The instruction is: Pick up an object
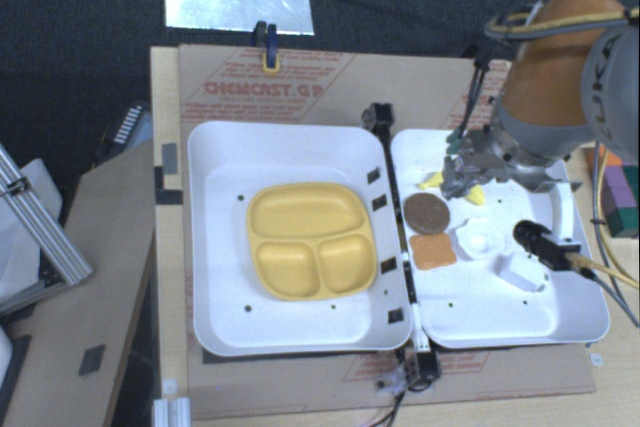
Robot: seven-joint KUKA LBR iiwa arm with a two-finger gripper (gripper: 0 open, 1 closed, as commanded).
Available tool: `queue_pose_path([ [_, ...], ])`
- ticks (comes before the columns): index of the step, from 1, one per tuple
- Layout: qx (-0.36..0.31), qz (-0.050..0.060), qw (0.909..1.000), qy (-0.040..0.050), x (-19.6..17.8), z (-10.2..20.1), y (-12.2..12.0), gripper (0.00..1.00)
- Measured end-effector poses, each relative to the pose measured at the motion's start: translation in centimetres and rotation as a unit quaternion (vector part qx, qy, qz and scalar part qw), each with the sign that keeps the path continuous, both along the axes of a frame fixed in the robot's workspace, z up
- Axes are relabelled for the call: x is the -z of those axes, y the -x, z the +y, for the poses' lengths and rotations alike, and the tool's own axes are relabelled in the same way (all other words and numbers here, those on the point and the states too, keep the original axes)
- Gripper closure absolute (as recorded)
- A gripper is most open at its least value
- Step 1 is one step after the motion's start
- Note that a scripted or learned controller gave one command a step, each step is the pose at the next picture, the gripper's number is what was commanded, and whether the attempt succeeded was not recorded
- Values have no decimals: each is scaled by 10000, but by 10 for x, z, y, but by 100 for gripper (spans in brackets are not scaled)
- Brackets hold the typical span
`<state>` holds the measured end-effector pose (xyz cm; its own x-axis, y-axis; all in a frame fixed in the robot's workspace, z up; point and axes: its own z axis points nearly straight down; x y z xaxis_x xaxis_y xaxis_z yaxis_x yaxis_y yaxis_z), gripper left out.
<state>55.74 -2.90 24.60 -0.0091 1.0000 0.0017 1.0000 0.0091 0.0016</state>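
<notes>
The banana [440,181], a yellow piece in the right bin [500,320], lies right under the gripper [458,177], its long axis running roughly left-right, one end poking out to the gripper's left. More yellow shows just right. Nothing looks lifted yet; grasp and raise remain. Whether the gripper has closed on it, I cannot tell. Below the gripper sit a brown disc [427,212] and an orange square [433,251].

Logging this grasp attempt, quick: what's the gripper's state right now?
Gripper: cannot be told. It sits low in the right bin, over the yellow object, beside the brown disc.
</notes>
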Motion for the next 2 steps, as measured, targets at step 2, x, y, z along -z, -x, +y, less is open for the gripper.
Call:
queue_pose_path([
  [2,-7,2,10000,0,5,107,-6,100],
])
